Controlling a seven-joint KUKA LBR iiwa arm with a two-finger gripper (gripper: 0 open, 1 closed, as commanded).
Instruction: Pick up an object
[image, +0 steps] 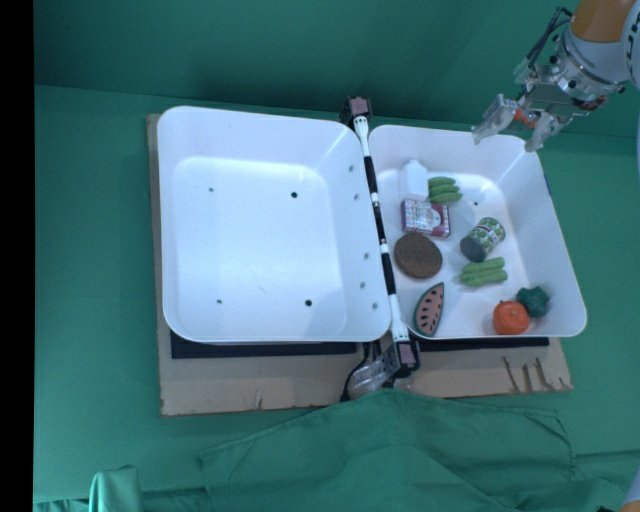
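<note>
Camera view looks down at a slant on two shallow white bins that sit side by side on a brown board over green cloth. In the upper right corner the gripper (512, 122) hangs above the far rim of the right bin (556, 210), below the grey wrist and its orange band. Its two fingers stand clearly apart, and nothing is between them. The left bin (180, 190) has only small dark dots on its floor. All objects lie in the right bin. Near the far wall a white bottle (414, 179) stands just beside a green pod (443, 189). A small red and white packet (425, 216) lies right under the bottle, and a brown round cookie (417, 255) is just below the packet. A green can (483, 238) lies tilted near the middle, with a second green pod (483, 271) close below it. A watermelon slice (429, 308) rests near the front left corner. An orange fruit (511, 317) touches a dark green vegetable (534, 300) near the front right corner. The gripper is well apart from all of these objects.
</note>
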